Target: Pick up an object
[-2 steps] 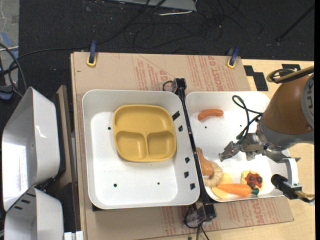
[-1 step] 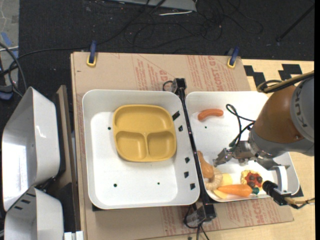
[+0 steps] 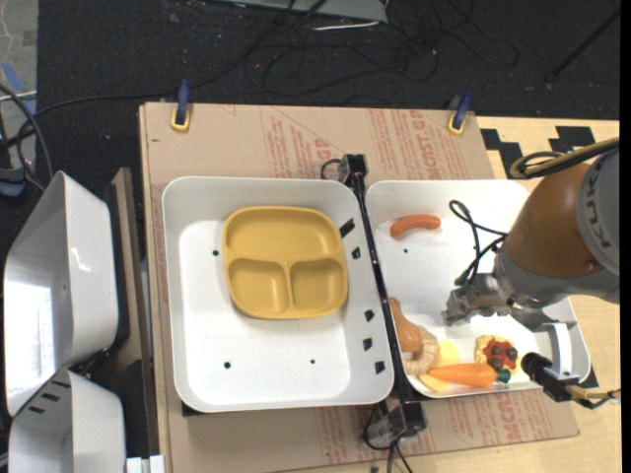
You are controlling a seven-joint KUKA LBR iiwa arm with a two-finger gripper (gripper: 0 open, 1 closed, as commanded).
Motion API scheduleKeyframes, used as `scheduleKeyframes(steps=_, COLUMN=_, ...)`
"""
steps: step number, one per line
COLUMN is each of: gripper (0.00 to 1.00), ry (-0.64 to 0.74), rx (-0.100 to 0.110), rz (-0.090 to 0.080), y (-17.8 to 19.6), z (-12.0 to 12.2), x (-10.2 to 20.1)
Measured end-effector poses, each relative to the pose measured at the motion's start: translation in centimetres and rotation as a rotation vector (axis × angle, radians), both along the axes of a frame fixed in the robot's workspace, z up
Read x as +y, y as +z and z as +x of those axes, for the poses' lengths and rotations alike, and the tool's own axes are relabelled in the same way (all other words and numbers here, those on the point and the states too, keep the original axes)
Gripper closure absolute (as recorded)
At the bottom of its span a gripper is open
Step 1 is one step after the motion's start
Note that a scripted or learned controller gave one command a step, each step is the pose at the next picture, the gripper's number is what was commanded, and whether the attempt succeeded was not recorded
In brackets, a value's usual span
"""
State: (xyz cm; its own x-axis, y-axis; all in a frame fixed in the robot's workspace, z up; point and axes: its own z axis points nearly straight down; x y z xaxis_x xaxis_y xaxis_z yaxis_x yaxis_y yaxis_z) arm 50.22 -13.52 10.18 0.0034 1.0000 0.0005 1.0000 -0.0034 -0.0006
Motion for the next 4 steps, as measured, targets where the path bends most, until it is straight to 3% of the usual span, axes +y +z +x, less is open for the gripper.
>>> scheduleKeyframes(steps=2, gripper=1.00, ry=0.007, rx=-0.006, rz=-0.002, y=10.4, z=-0.8, x=0.3)
scheduleKeyframes(steps=3, gripper=1.00, ry=0.007, rx=-0.005, rz=-0.002, y=12.9, z=-0.6, x=0.2)
scheduleKeyframes(steps=4, gripper=1.00, ry=0.012, rx=-0.002, rz=0.001, y=12.2, z=2.1, x=5.5)
